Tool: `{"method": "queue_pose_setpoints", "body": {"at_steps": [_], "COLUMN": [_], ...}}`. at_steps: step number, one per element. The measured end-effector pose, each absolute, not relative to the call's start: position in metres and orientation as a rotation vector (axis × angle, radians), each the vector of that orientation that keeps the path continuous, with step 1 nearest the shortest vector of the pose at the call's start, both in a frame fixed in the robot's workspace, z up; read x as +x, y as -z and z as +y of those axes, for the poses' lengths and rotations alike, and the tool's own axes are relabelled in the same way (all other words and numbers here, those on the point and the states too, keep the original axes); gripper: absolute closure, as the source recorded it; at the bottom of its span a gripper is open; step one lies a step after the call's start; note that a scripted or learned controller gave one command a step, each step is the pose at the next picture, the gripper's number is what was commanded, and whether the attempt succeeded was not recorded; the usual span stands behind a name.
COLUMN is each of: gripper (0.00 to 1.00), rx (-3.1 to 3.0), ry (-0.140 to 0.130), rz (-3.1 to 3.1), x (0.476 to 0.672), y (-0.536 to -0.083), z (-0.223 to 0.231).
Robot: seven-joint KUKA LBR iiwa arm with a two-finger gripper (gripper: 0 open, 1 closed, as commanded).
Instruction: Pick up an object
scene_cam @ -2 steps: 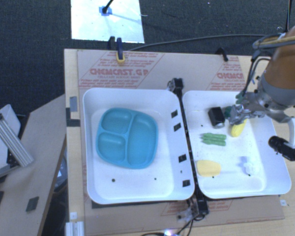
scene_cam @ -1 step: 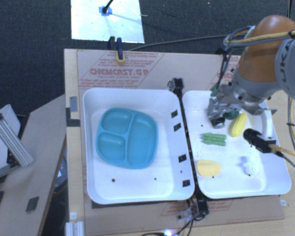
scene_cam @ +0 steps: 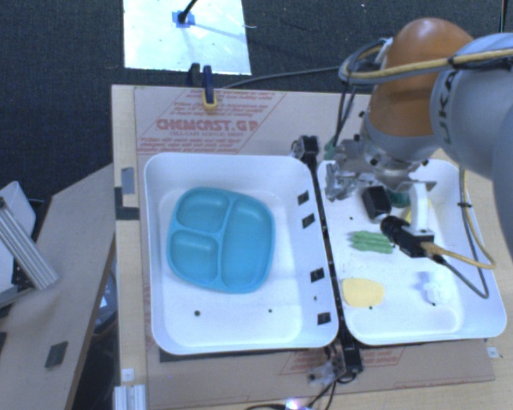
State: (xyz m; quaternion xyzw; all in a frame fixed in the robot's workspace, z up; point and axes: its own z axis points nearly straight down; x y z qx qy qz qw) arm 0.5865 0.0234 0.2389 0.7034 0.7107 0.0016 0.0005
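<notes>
Yellow piece (scene_cam: 362, 292): flat in right bin (scene_cam: 474, 314), near front.
Green pods (scene_cam: 372, 242): mid-bin, loose, reachable.
Hand (scene_cam: 346, 180): low at bin's back left corner; grip cannot tell.
Blue plate (scene_cam: 221, 238): left bin (scene_cam: 167, 331), apart.

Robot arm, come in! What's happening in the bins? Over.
Gripper low over right bin's far end, fingers unclear. Green piece, yellow piece lying loose, nothing seen held. Blue tray in left bin.

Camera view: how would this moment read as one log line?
arm: over right white bin | tool: low at bin's far-left corner | nearby: green bean-like piece, flat yellow piece | left bin: blue divided plate
</notes>
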Motion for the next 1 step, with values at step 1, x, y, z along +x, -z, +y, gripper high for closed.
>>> {"method": "queue_pose_setpoints", "body": {"at_steps": [1], "gripper": [1.0], "rx": [2.21], "ry": [-0.008], "rz": [2.231], "x": [0.6131], "y": [-0.2453], "z": [0.0714]}}
